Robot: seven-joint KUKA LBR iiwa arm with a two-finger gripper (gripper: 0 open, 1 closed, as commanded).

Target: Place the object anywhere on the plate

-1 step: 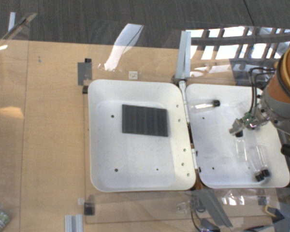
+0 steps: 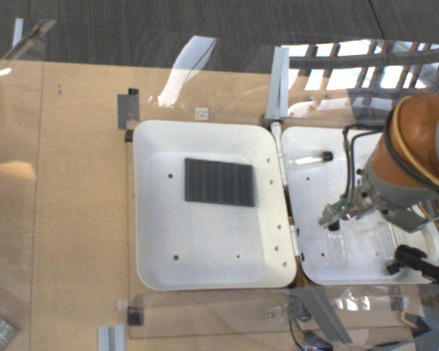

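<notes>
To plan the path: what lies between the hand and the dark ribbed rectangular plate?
From the camera view: the adjoining bin rims, between hand and plate.

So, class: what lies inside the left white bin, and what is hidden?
Inside the left bin lies one dark ribbed rectangular plate, flat on the floor toward the back. A few small dark dots mark the floor. Whatever is under the plate is covered and cannot be seen.

One fixed camera high above the bench [image 2: 58, 196], looking down at a slight slant, far enough to take in both white bins [image 2: 154, 269] side by side, dark floor [image 2: 168, 13] along the top, arm [image 2: 417, 152] entering from the right edge
</notes>
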